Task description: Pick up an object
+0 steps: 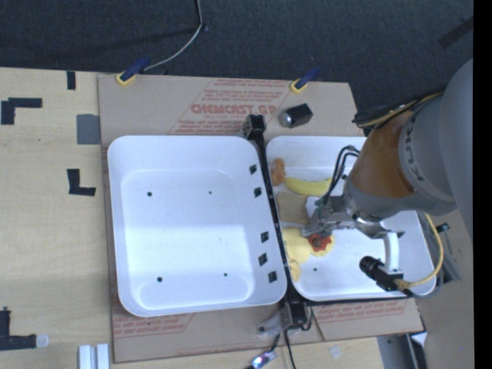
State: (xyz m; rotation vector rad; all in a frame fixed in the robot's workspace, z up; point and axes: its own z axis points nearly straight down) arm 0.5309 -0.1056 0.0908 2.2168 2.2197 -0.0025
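My gripper (317, 231) is down inside the right bin (350, 283), at its left-middle. Directly under its tip lies a small red object (320, 242). A yellow banana (306, 184) lies just above the gripper, with a small orange-tan piece (277, 168) beside its left end. A pale yellow object (296, 250) rests to the lower left of the gripper, against the bin's left wall. The wrist hides how the gripper meets the red object.
The left bin (123, 206) stands beside the right one, parted by a black divider with clips (264, 206). A small dark device (296, 115) sits on the cardboard behind the right bin. The arm's grey body and orange band (384, 167) cover the right bin's far right.
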